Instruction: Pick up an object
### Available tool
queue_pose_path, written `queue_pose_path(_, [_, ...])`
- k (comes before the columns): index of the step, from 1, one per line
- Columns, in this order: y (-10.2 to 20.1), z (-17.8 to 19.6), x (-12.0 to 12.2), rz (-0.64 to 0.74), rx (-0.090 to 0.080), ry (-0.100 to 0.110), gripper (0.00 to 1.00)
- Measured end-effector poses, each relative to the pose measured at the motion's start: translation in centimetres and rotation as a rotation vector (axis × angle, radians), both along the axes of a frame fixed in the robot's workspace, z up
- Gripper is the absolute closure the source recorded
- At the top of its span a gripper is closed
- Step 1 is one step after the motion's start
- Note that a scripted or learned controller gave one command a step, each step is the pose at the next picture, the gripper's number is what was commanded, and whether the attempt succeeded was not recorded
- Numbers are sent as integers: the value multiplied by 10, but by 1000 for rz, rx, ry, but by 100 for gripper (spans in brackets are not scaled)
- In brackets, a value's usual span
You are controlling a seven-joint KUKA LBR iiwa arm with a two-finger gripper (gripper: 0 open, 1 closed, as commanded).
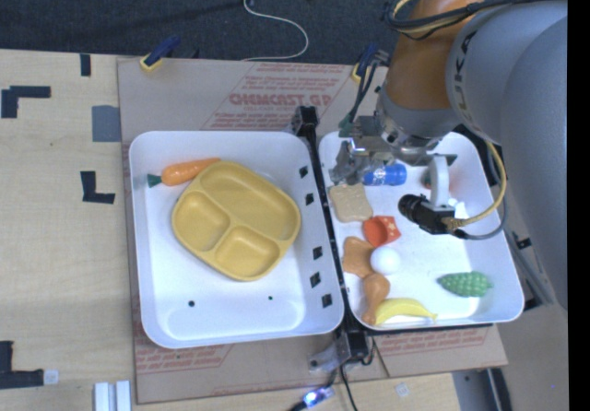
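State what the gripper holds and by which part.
Cannot be told: the gripper hangs over the bread slice in the right bin, nothing visibly between its fingers.

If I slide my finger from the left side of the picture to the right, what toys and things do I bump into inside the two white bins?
Carrot → yellow tray → slice of bread → white egg → green bumpy toy. The first two lie in the left bin, the others in the right bin.

The grey arm with its orange band (pixel 433 50) hides the far right corner of the shallow white right-hand bin (pixel 502 294); its bulk runs off the right edge. The small blue-and-white object (pixel 385 176) is too blurred to identify
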State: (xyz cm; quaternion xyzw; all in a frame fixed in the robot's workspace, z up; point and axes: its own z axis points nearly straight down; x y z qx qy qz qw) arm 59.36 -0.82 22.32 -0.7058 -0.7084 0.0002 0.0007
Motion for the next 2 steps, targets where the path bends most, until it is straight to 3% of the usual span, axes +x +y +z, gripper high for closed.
queue_pose_path(2, [5,9,13,-2,0,0,100])
